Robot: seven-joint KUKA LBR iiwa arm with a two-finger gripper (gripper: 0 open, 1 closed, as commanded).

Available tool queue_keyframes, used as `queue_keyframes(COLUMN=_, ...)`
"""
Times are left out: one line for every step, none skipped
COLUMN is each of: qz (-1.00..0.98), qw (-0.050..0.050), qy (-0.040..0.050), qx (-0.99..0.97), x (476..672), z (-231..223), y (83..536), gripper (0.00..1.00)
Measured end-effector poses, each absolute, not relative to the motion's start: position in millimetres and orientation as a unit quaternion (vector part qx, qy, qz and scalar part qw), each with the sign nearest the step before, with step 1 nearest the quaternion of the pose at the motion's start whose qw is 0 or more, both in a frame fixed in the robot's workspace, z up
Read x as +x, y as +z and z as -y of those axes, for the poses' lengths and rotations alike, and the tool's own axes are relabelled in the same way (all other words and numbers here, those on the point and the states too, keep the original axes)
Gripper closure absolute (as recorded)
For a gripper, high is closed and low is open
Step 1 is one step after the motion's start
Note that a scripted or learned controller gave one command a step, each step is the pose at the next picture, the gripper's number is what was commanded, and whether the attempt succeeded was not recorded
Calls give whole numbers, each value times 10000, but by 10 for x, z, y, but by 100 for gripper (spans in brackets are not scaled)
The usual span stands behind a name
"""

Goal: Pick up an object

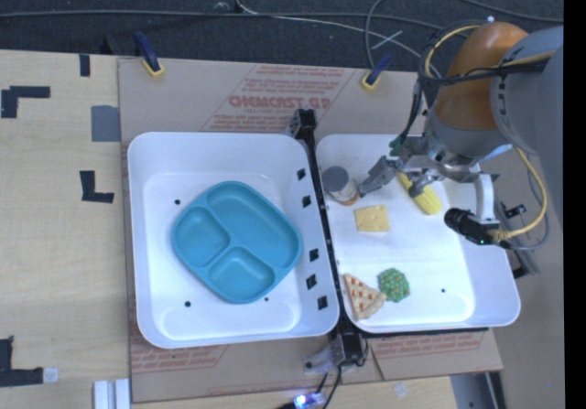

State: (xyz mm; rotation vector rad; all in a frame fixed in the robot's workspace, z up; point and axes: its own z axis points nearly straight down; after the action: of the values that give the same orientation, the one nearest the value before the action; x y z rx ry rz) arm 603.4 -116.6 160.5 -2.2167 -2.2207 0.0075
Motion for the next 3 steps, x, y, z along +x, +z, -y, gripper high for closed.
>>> queue_keyframes(qz=7076, qw=15, qy=23, qx=-7066, x=6080, z=1214, y=1132, gripper=0)
queue_keyframes(qz=7084, qw=7, qy=9, qx=-7058, x=6090, z=1201, y=1260, gripper=100)
queue_keyframes(qz=7077, qw=-7, qy=-9, qx=-7065, x=6074, z=1194, y=1683, gripper=100)
